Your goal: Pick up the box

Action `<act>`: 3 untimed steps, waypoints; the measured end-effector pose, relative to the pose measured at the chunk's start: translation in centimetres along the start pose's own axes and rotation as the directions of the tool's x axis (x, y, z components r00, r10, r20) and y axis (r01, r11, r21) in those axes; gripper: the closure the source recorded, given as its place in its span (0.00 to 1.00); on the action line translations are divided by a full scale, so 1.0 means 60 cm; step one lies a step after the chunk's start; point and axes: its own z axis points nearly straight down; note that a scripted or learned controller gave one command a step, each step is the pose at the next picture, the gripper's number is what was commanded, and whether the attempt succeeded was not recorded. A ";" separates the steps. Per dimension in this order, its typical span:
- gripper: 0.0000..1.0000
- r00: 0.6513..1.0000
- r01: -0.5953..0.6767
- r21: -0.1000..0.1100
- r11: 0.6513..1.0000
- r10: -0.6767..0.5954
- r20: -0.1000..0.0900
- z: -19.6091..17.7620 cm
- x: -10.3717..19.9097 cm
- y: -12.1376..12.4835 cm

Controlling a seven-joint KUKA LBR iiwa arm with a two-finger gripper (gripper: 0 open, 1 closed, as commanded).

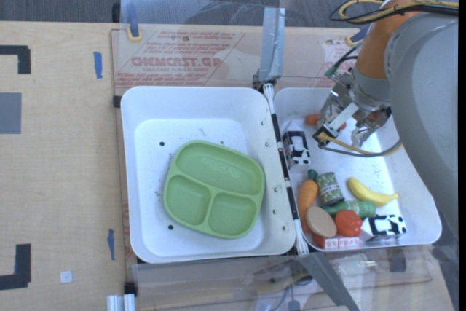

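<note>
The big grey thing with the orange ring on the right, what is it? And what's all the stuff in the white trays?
That is a robot arm. The camera looks down from above the bench. Its gripper, a two-fingered hand, hangs over the right bin. I can't tell if it holds anything. That bin has toy food: a banana, a carrot, a tomato, and a small black-and-white box by its left wall. The left bin holds a green plate with three sections.
</note>
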 end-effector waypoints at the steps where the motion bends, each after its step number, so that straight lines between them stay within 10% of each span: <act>1: 1.00 1.000 0.007 -0.013 1.000 -0.007 -0.018 -0.019 0.014 -0.001; 2: 1.00 0.999 -0.031 -0.016 0.999 0.030 -0.024 0.008 -0.097 0.005; 3: 0.00 0.999 -0.029 -0.015 0.999 0.029 -0.025 0.008 -0.094 0.003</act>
